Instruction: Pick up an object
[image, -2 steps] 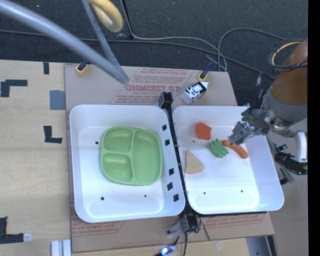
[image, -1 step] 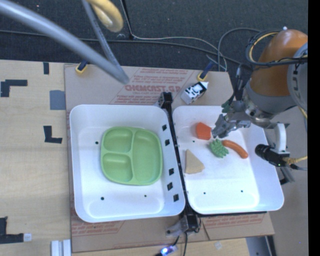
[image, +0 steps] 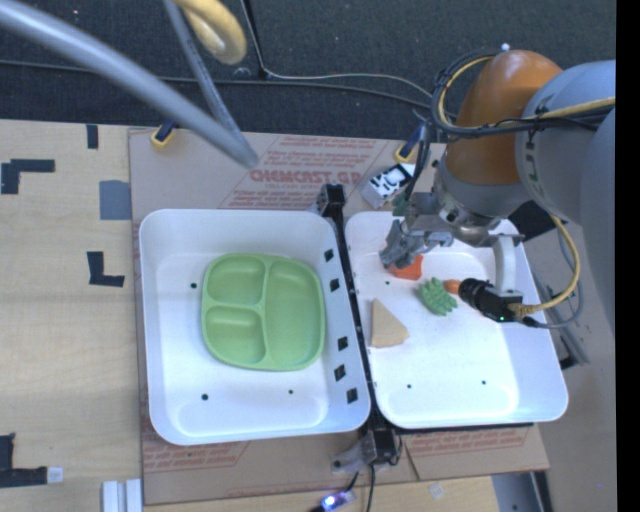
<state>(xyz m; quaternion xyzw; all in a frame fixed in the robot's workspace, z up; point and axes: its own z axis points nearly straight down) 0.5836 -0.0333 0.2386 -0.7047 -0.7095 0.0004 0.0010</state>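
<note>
On the wooden worktop (image: 60, 330), the left shallow white bin (image: 165, 400) holds a pale green plastic plate with three compartments (image: 264, 310), lying flat near its middle. In the right shallow white bin (image: 520, 395), a tan wedge-shaped piece (image: 386, 327) lies just beside the divider, with a small orange block (image: 406, 266) up near the far-left corner and a green leafy toy with an orange stub (image: 438, 295) just right of it. The grey arm with its orange band (image: 500, 95) reaches in from the right and bends steeply down, its claw (image: 405, 250) low over the orange block and seemingly touching it; whether the claw grips it or is clenched, I cannot tell.
</note>
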